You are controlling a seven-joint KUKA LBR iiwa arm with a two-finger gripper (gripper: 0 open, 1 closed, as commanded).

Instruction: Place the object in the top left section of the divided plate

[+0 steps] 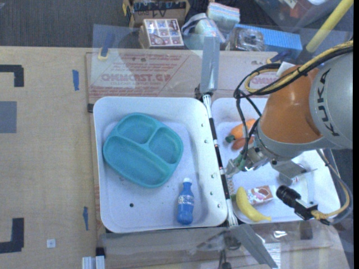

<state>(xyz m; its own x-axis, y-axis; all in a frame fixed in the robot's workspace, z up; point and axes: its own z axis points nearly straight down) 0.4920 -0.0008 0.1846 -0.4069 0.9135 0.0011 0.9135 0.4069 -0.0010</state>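
Divided plate (pixel 143 149): teal, unloaded, in the left bin (pixel 106 114). Candidate objects, we judge: carrot (pixel 240 131), banana (pixel 247 205), in the right bin (pixel 332 198); blue bottle (pixel 185 202) below the plate. Gripper (pixel 240 162): low over the right bin; grip state we cannot tell.

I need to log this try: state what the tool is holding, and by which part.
It cannot be told. The tool sits low over the right bin, beside the carrot, but the arm hides its tip, so no hold is visible.
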